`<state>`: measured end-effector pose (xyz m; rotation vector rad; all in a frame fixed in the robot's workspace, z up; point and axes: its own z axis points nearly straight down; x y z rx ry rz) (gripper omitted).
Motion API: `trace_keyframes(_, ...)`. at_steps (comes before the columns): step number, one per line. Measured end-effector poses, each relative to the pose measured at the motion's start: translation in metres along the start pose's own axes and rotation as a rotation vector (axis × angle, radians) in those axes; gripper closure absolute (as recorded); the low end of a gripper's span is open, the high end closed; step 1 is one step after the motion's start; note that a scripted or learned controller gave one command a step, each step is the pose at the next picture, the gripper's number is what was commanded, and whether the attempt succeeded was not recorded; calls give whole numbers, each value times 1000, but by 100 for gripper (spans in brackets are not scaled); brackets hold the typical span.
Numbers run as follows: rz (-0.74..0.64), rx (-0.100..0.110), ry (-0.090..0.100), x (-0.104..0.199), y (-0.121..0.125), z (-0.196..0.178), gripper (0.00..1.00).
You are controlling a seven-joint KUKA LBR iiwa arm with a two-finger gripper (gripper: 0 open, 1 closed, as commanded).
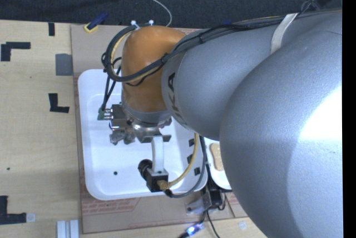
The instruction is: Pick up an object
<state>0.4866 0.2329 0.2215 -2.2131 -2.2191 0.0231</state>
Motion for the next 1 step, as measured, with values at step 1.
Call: trace_keyframes(1, 2, -11, 3, -1, -4, 3, 100)
